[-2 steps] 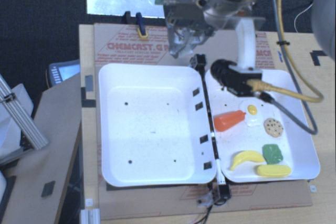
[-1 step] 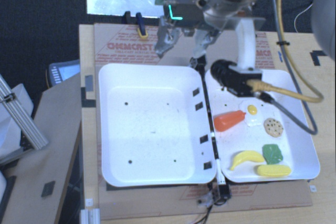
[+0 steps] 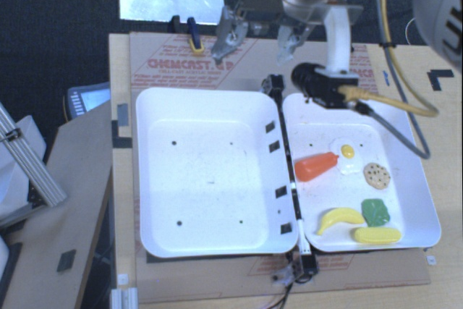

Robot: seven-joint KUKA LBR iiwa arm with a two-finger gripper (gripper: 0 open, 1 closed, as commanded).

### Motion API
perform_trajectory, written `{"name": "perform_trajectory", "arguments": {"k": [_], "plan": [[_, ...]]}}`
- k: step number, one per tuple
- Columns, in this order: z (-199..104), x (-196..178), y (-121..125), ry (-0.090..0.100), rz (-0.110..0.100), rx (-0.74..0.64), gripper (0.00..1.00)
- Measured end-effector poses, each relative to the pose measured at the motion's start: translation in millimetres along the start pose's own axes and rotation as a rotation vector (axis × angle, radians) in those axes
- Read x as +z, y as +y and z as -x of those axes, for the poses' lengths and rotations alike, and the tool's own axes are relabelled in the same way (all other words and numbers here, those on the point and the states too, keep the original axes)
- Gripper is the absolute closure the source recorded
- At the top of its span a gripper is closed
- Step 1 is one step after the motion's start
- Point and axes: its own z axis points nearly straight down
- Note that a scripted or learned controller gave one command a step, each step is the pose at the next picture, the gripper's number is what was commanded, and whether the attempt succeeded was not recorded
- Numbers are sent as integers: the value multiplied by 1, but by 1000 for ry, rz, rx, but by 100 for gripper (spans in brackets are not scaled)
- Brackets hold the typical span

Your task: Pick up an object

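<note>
The gripper (image 3: 257,42) hangs above the bins' far edge, its fingers spread apart with nothing between them. In the right bin (image 3: 409,177) the carrot (image 3: 315,166) lies with its long axis left-right, its tip pointing right toward the fried egg (image 3: 347,153); the banana (image 3: 340,218) lies nearer the front.

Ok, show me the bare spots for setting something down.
Left bin: bare floor, wall to wall. Right bin: bare strip between its back wall and the egg. Crowded toward the front: carrot, cookie, banana, pepper, corn.

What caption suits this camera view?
End effector open above the bins' far edge; carrot, banana and cookie in the right bin.
</note>
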Motion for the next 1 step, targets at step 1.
{"name": "perform_trajectory", "arguments": {"k": [1], "plan": [[0,0,-1,0,0,-1,0]]}}
